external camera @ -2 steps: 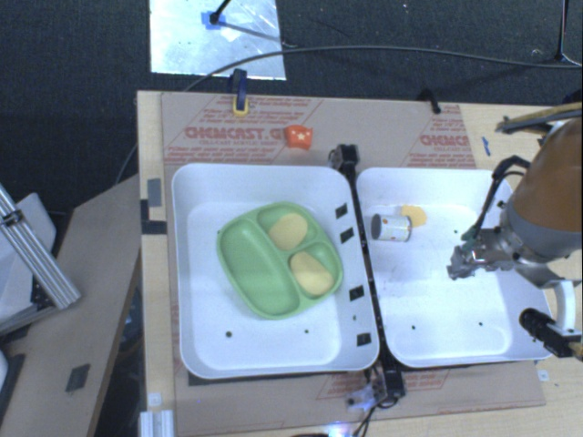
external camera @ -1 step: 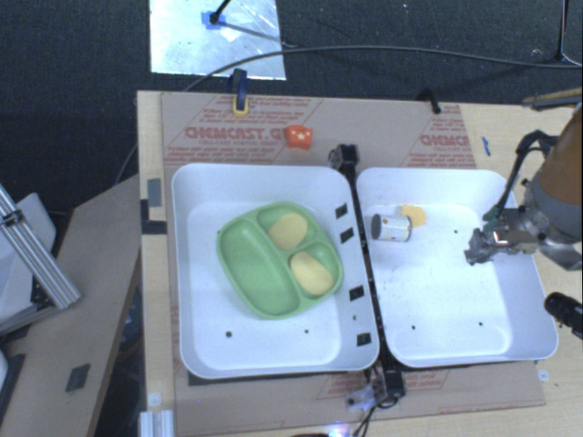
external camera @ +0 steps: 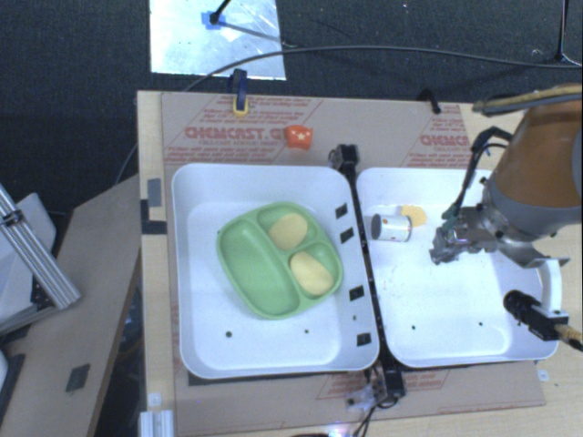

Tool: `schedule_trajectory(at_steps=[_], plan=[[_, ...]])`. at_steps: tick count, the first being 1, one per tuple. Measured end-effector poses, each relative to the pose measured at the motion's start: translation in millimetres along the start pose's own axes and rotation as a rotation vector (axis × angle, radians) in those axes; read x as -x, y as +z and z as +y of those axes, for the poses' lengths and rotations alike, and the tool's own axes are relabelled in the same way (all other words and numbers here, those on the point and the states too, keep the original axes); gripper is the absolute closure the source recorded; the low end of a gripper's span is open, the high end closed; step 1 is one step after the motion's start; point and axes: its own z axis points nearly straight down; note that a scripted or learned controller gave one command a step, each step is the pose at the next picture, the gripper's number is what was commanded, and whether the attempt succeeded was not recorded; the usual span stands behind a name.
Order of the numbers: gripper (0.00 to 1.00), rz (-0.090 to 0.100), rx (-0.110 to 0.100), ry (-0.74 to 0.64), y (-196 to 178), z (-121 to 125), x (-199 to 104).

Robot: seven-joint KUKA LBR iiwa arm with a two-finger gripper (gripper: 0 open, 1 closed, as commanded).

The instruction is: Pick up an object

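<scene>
Two bins (external camera: pixel 196 271), one plate (external camera: pixel 246 271), perhaps four objects (external camera: pixel 393 228)

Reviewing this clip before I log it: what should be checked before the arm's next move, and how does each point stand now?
1. Target in the right bin: ok, a small white cylinder lies on its side by the left wall, a yellow piece touching or just behind it.
2. Gripper over the target: not ok, it sits to the cylinder's right, apart from it.
3. Gripper holding anything: cannot tell.
4. Path from gripper to cylinder: ok, bare bin floor between them.
5. Left bin contents out of the way: ok, green divided plate with two yellow pieces stays across the divider.
</scene>
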Motion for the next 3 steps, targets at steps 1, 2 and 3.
schedule_trajectory(at_steps=[1,2,3], plan=[[1.00,0.001,0.002,-0.002,-6,17,-59],[1.00,0.000,0.002,0.000,-12,33,-108],[1.00,0.000,0.000,0.000,7,47,-161]])
